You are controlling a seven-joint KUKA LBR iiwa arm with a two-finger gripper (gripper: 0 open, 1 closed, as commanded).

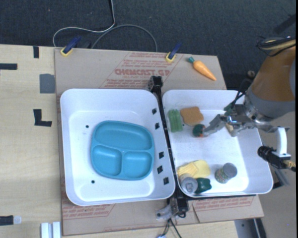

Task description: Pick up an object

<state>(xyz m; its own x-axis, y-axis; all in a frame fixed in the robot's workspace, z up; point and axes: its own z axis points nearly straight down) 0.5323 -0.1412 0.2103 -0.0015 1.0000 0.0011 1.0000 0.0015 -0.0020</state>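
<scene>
Jaws (204,129) of mine sit low in the right bin (248,152), tips at a small green-and-red piece (198,130); whether they pinch it I cannot tell. Nothing is lifted yet, so the pick remains. Red print on the cardboard (134,68) at upper centre seems to read "CHEMCAST GP"; I'm unsure.

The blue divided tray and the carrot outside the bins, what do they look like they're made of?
Blue divided tray: probably moulded plastic, with a smooth uniform colour and a soft sheen. Carrot: likely a plastic toy, flat bright orange with a green tip; too small to be sure.
</scene>
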